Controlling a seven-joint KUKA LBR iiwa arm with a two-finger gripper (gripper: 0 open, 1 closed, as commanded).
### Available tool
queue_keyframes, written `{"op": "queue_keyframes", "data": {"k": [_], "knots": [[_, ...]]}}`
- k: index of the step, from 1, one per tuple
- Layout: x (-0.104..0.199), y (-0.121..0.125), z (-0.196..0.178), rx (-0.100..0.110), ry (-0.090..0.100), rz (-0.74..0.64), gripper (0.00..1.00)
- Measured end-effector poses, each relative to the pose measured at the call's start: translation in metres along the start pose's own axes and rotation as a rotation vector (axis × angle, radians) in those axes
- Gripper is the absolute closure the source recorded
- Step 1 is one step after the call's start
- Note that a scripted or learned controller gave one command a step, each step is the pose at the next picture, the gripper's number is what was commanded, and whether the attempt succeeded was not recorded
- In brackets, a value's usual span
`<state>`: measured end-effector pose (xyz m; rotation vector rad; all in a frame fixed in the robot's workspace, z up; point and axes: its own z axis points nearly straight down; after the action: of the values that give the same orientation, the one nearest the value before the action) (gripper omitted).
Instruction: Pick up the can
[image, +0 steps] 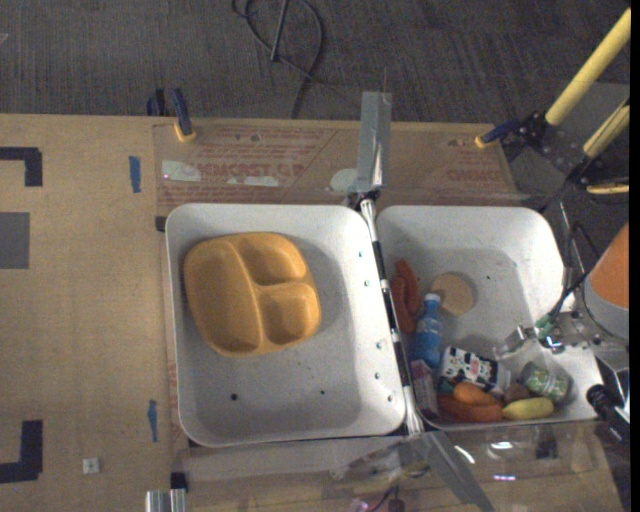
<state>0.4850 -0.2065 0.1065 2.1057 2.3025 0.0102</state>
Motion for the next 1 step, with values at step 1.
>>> {"op": "queue_keyframes", "data": {"k": [1], "knots": [[0.0344, 0.0003, 0.0186, 0.011, 0.005, 0.493, 0.00]]}}
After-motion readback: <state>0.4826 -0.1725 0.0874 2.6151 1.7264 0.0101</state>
